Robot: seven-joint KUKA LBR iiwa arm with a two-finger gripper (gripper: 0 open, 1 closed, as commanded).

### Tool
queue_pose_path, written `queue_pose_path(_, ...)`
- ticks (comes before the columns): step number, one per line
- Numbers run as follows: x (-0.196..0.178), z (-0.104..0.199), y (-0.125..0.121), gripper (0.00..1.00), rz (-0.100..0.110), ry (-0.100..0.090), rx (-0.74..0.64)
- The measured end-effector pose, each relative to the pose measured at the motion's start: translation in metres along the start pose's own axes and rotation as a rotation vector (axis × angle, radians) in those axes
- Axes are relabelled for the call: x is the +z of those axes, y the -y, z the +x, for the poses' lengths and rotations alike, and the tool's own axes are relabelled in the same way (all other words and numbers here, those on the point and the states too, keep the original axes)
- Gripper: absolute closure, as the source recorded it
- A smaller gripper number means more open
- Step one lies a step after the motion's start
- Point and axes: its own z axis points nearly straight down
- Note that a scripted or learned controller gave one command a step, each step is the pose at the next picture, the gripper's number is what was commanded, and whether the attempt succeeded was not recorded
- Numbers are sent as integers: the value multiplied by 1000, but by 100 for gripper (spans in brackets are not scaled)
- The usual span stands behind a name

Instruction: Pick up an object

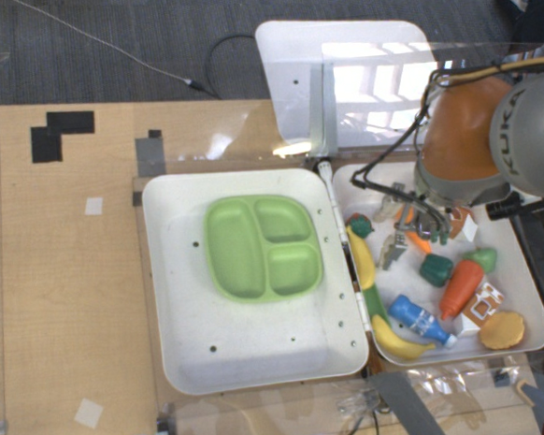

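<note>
The gripper (402, 242) hangs low over the right bin (534, 332), and its fingers (388, 251) are spread apart with nothing between them. Just under the wrist an orange and white object (422, 238) is partly covered, so I cannot say what it is. Nearby lie a dark green block (436, 268), a toy carrot (461, 284), a blue bottle (419, 318) and a banana (397, 341). The left bin (185, 359) holds a green divided plate (262, 247).

The wooden bench (63, 303) carries two white bins (185, 359) side by side (edges touching).
</note>
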Motion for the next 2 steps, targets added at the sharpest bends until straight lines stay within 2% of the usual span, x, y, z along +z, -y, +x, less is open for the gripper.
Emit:
queue_pose_path(1, -1, 38, 13, 0, 0, 4, 136)
queue_pose_path(2, -4, 124, 28, 0, 0, 7, 168)
